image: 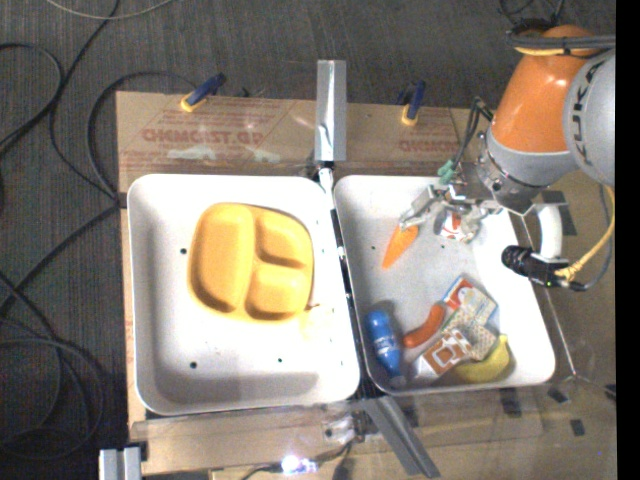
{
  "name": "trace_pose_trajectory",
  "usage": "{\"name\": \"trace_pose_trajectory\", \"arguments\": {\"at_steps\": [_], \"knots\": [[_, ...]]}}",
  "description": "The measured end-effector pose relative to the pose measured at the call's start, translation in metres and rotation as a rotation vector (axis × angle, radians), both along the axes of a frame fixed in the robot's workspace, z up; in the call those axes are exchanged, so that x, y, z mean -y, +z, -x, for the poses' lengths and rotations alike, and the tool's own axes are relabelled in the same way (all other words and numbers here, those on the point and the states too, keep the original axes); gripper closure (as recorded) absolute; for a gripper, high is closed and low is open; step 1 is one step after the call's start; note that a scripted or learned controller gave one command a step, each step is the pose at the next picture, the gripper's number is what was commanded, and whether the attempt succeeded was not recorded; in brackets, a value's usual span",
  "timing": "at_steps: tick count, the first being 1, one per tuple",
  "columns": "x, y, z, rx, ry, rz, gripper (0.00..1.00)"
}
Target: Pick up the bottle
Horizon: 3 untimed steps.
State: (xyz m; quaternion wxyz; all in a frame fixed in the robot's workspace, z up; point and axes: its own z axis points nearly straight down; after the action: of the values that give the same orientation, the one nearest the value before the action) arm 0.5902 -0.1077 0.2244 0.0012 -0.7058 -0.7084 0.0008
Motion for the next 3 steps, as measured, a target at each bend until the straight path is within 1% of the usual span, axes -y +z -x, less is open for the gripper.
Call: {"name": "trace_pose_trajectory", "arguments": {"at_steps": [1, 2, 3], "knots": [[-0.005, 0.047, -0.038, 0.001, -0.165, 0.003, 0.0], [-0.054, -0.042, 0.04, -0.002, 0.007, 0.0, 0.0], [-0.068, -0.042, 0.091, -0.001, 0.096, -0.001, 0.0]]}}
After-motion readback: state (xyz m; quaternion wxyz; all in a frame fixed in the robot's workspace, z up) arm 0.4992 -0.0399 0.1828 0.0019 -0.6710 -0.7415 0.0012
